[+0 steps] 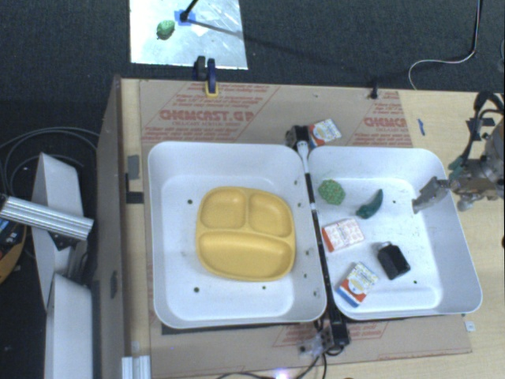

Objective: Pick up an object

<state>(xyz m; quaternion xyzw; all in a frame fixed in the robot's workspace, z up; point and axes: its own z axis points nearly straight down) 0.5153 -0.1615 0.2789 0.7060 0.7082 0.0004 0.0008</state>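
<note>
A: Where are the objects lying?

B: All of them are sitting in the right bin point(454, 287). A green bumpy ball point(331, 192) is resting near that bin's upper left corner, and a dark teal curved piece point(370, 204) is lying just to its right. Below them, a small white and red-orange box point(342, 234) is lying close to the divider between the bins. A black block point(393, 260) is sitting to the right of it, and a white packet with blue and red print point(356, 283) is lying near the bin's front edge.

A: And the gripper?

B: The gripper point(430, 194) is hanging at the right bin's right side, reaching in from the edge, apart from every object. Nothing is showing between its fingers, but whether they are parted or closed cannot be told.

A: What is occupying the other bin?

B: A yellow divided plate point(245, 234) is lying in the middle of the left bin point(170, 212). Beyond the bins, another small white and orange packet point(324, 131) is lying on the cardboard sheet point(237, 109).
</note>
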